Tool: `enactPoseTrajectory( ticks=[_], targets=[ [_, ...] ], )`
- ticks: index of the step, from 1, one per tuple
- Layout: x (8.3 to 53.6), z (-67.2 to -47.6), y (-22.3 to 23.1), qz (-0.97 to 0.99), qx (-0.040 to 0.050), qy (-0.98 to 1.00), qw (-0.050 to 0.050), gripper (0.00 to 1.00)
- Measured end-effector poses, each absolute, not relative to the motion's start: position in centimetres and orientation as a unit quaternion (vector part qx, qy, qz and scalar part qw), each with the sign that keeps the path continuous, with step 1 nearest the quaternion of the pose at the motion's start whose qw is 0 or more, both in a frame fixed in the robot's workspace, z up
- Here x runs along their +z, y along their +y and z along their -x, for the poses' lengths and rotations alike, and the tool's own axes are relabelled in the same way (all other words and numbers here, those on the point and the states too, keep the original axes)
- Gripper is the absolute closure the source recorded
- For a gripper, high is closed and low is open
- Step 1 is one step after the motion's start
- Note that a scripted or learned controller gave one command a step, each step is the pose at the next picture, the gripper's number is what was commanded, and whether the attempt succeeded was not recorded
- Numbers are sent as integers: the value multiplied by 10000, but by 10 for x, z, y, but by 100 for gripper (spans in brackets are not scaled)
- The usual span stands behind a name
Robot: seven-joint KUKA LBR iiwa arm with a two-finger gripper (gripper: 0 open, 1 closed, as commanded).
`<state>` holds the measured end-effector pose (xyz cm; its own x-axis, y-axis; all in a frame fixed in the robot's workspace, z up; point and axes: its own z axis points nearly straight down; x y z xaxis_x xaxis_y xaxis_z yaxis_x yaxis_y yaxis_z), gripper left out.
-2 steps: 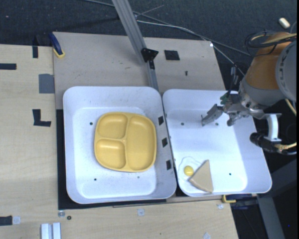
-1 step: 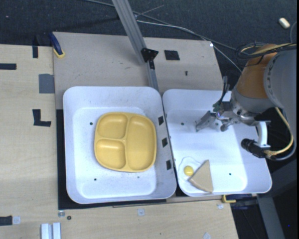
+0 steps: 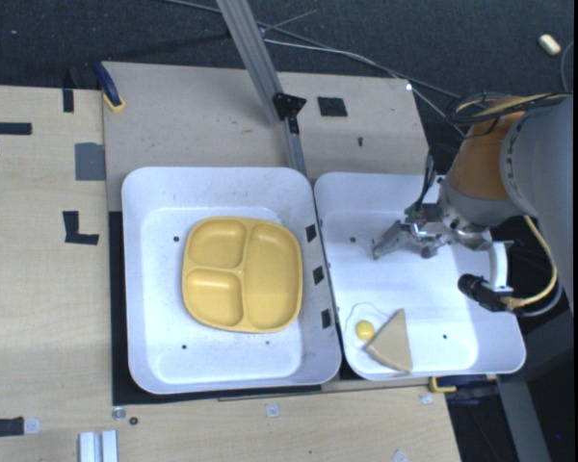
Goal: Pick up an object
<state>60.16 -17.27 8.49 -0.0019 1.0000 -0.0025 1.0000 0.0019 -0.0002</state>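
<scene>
We see a tan wedge (image 3: 393, 342) lying flat near our right bin's front edge, a small yellow ball (image 3: 364, 331) just beside it, a yellow divided plate (image 3: 242, 273) flat in the left bin.

This was a robotics lab or test workshop, shown by a plywood bench (image 3: 212, 114) marked with black tape, 2 shallow white bins (image 3: 140, 258) set side by side, loose cables (image 3: 366, 61) across dark carpet, and a grey industrial arm (image 3: 530, 162) with an orange band.

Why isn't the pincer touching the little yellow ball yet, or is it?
Apart. The camera view shows bare white bin floor between the pincer and the yellow ball, which sits lower beside the tan wedge.
</scene>
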Motion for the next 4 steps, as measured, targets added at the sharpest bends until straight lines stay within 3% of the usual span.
enactPoseTrajectory(
  ticks=[1,4],
  targets=[
    [98,-603,-173,-7060,4,7082,38,100],
    [266,-613,-177,-7065,13,7077,25,100]
  ],
)
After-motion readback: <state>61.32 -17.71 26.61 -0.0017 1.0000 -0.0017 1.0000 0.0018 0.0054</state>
